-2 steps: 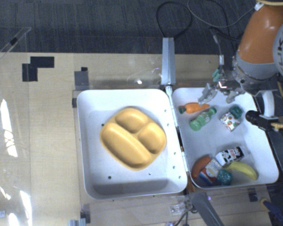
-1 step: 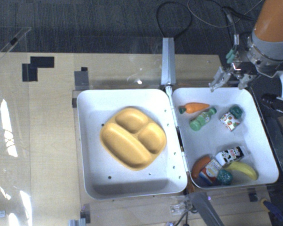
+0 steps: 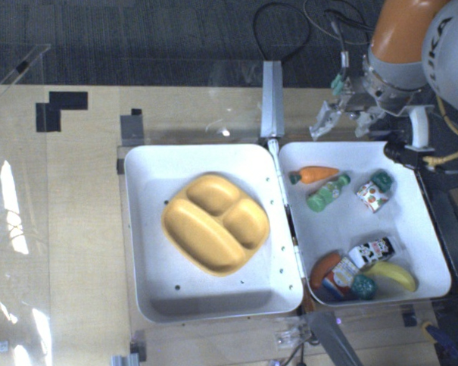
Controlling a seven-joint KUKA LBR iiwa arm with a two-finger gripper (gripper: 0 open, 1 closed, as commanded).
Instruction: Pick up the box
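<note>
Gripper [image 3: 340,120] hovers beyond right bin's [image 3: 436,230] far rim, jaws spread and holding nothing. Box [image 3: 373,196] lies inside, near green bottle [image 3: 327,194].

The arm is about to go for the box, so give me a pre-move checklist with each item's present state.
1. Gripper carries nothing: ok, it sits above the right bin's far rim with nothing between its fingers.
2. Fingers open for a grasp: ok, they look spread apart.
3. Target identified: cannot tell, both the small carton near the far right and the dark-patterned carton could be the box.
4. Small carton free of neighbours: ok, it stands apart from the green bottle and carrot.
5. Dark-patterned carton free: not ok, it touches the banana and crowded items.
6. Gripper over target: not ok, it is beyond the rim.
</note>
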